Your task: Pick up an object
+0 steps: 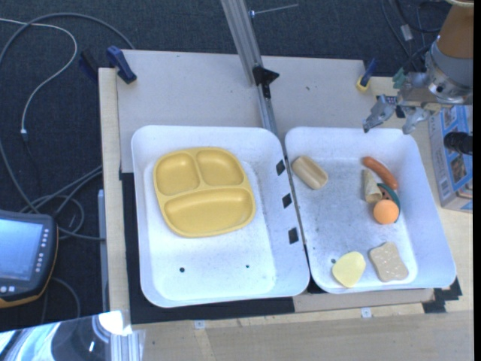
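Fingers (392, 119) spread wide, holding nothing, above the far rim of the right shallow white bin (428, 201).
Nearest pickable piece, the small red-orange toy sausage (379, 171), lies just toward me from them, its long axis running diagonally.

A yellow plastic plate with three compartments (204, 191) lies flat in the left shallow white bin (218, 277), toward its far side. A silver metal post (242, 28) slants up from the far edge of the pale wooden bench (188, 81), above the gap between the bins. Blue clamps (120, 62) grip the bench's far corners. Grey cables (45, 74) loop over the dark carpet at left, near a handheld screen pendant with an orange rim (22, 258).
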`<state>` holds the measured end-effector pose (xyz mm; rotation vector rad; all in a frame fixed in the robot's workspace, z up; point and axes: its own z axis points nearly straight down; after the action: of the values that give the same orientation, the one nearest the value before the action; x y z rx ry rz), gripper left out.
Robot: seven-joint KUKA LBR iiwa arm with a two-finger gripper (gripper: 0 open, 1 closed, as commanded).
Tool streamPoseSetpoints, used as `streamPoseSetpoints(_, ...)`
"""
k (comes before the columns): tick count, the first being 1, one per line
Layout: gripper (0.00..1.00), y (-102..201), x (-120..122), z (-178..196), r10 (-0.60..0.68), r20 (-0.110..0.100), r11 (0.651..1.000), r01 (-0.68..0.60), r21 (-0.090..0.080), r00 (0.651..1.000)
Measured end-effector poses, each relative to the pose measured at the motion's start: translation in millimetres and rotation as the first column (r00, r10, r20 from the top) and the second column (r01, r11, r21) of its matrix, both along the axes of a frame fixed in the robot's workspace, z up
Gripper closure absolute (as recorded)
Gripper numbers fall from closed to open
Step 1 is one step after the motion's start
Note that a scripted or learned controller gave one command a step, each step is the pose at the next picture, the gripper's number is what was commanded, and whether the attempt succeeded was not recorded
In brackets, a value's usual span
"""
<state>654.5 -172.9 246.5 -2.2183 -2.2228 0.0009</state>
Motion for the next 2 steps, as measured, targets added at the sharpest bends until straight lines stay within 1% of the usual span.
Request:
streamPoseSetpoints(1,0.0,-0.1,0.0,0.0,0.0,0.0,1.0,0.0,0.0,1.0)
streamPoseSetpoints(2,0.0,8.6,-1.1,-45.9,0.0,-0.005,1.0,0.0,0.001,1.0)
